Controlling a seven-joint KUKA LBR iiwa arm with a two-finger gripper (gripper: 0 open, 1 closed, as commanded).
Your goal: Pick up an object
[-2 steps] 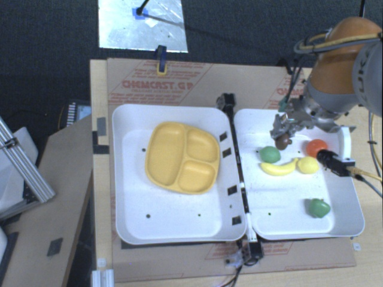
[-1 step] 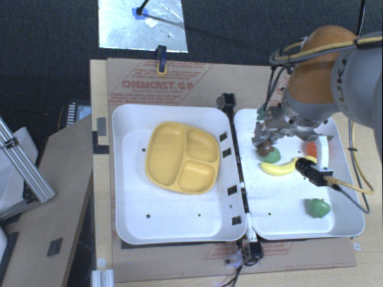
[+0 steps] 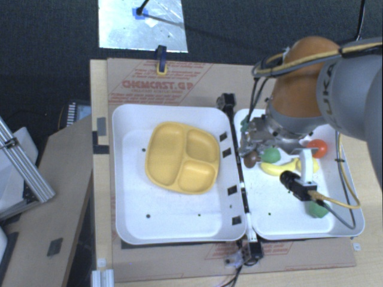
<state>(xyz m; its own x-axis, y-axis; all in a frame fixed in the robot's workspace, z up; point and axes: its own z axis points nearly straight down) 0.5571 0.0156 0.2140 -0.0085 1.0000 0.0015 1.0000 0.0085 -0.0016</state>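
Pincer (image 3: pixel 250 154) low at the right bin's (image 3: pixel 335 229) left edge; whether open or closed, cannot tell. Brown object (image 3: pixel 252 158) beside it, green ball (image 3: pixel 271 155) and banana (image 3: pixel 281 168) adjacent. Banana's long axis runs left-right, slightly tilted. Risk: crowding against bin wall may deflect the grasp.

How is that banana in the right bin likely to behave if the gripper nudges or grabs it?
The banana looks smooth and glossy, so it may slip between the fingers. Its curved shape suggests it would pivot or rock rather than slide straight when pushed. It lies crowded against the green ball under the gripper, so a nudge would probably shift that too.
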